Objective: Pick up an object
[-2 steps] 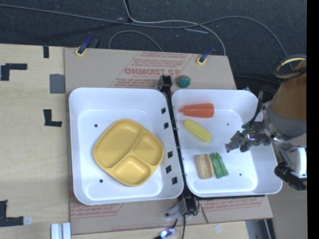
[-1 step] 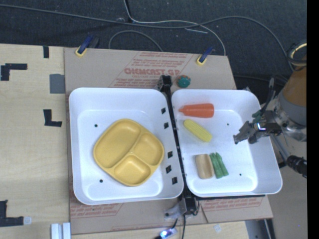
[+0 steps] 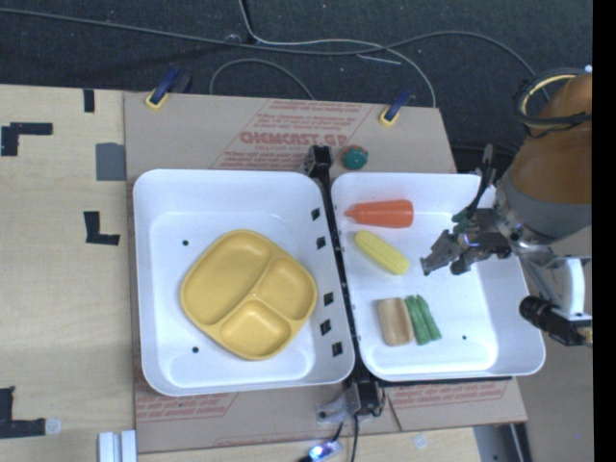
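Note:
The right bin (image 3: 481, 349) holds an orange carrot (image 3: 381, 214) at its back, a yellow corn cob (image 3: 381, 252) just below it, and a tan bread piece (image 3: 392, 320) beside a green vegetable (image 3: 422, 318) near the front. My gripper (image 3: 445, 257) hangs over the right bin's middle, to the right of the corn and above the green vegetable. Its fingers are spread open and nothing sits between them. The arm comes in from the right edge.
The left bin (image 3: 159, 258) carries a yellow divided plate (image 3: 248, 292). A small teal object (image 3: 355, 157) lies on the cardboard behind the bins. Black clips line the divider between the bins. Cables run across the dark floor at the back.

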Motion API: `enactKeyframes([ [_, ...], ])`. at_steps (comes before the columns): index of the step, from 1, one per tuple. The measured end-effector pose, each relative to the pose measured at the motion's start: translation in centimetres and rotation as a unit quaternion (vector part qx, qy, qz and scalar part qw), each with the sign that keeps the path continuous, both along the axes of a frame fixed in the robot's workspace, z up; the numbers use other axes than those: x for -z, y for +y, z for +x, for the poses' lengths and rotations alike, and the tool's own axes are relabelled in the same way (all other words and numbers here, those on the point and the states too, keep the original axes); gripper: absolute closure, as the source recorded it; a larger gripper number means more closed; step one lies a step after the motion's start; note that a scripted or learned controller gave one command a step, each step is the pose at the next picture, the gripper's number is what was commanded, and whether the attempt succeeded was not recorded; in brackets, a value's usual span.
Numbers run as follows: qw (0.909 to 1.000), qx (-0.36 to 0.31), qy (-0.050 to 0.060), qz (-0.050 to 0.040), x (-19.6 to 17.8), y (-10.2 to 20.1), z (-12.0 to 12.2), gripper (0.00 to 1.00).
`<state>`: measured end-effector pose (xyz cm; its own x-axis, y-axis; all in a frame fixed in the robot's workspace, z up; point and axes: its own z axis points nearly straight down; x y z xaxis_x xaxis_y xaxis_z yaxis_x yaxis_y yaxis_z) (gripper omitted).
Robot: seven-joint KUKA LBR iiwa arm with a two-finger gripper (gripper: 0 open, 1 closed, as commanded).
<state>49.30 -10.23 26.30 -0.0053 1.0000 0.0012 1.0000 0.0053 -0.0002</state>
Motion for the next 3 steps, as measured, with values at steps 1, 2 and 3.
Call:
enactKeyframes([
  [1,1.0000,-0.001,0.000,0.0002,-0.2,5.6,0.8,1.00],
  [2,1.0000,-0.001,0.001,-0.0001,0.7,11.5,1.2,1.00],
  [3,1.0000,0.000,0.001,-0.0005,1.8,16.2,3.5,1.00],
])
